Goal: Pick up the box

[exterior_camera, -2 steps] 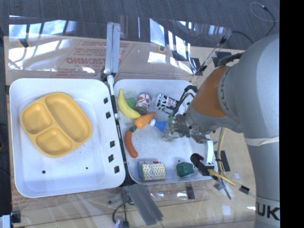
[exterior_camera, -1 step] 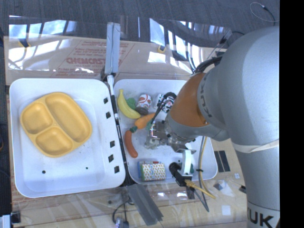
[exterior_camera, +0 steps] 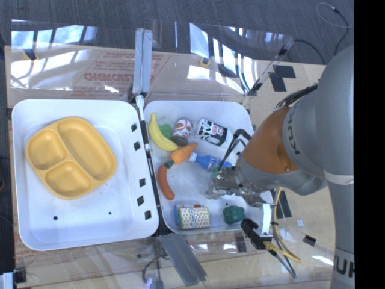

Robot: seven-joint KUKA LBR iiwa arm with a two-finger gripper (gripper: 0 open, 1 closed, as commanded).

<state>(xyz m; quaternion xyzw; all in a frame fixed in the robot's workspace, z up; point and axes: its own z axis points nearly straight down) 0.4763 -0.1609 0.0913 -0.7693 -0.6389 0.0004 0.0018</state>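
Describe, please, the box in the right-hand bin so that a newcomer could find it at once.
Start at the right bin, the one crowded with toy food beside the bin holding the yellow divided tray. Go to its near edge, left of the green block. There lies the box, colourfully printed with red, green and yellow, and square-cornered, unlike the rounded banana and sausage.

Bright, even light; window glare streaks the clear panels (exterior_camera: 90,59).

Small rectangular cardboard box with a busy red, green and yellow print (exterior_camera: 193,217), lying flat on its broad side. Set lengthwise against the near wall of the right-hand shallow white bin (exterior_camera: 157,116), in the near-left corner. Edges square, no dents visible, flaps closed.
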